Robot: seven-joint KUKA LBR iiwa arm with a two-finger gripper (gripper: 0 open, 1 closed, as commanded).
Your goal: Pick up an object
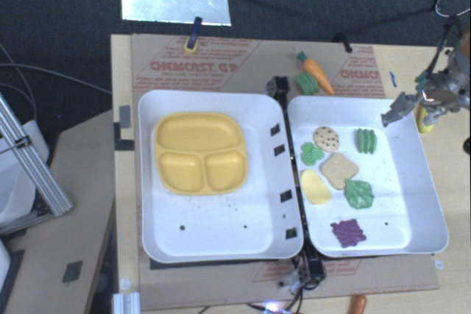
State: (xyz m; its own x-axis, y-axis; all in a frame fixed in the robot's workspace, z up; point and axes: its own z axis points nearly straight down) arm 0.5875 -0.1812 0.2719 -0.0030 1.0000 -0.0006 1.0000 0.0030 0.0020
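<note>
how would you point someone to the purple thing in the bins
Look in the right bin, the one without the yellow tray. The grapes lie near its front edge, below the toast and the green leaf. They are the bin's one purple, knobbly item.

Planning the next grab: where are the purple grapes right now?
The grapes lie in the right bin, near its front edge, just below the green leaf.

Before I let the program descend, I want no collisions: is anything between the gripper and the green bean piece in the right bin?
Nothing visible. The gripper hangs over the right bin's upper right edge, and only bare bin floor separates it from the green bean piece. The cookie sits off to that piece's left, out of the way.
</note>
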